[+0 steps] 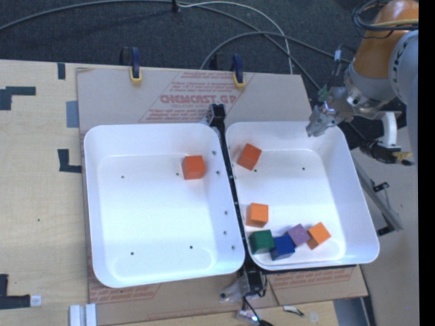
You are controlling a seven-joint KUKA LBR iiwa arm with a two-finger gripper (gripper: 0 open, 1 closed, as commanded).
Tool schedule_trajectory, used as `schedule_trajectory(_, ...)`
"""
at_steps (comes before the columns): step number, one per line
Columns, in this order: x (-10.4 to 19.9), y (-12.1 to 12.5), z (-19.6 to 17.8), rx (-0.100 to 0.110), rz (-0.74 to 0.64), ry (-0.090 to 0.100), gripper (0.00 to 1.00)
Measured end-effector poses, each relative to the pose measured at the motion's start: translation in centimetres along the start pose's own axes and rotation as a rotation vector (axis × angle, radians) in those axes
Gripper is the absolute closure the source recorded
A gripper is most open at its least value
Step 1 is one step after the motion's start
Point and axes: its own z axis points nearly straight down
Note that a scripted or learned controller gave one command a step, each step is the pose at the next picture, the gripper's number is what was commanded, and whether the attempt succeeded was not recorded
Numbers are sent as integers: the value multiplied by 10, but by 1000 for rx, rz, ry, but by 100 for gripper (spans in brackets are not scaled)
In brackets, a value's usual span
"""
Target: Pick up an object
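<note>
Four orange cubes (194, 166), one green (261, 240), one blue (283, 247), one purple (298, 234); hand (317, 126) at upper right, grip unclear.

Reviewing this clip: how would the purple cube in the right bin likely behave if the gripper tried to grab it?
The purple cube looks rigid and flat-faced, so it probably won't roll. It sits tight between the blue cube and an orange cube, so fingers would likely nudge those. It seems small and probably light, apt to slide on the smooth bin.

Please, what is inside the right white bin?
Inside the right bin lie six cubes: three orange, one green, one blue, one purple. Anything beneath them is covered.
</note>
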Motion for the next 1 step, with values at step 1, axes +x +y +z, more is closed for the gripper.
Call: schedule_trajectory(1,0,0,-35,1,0,0,100)
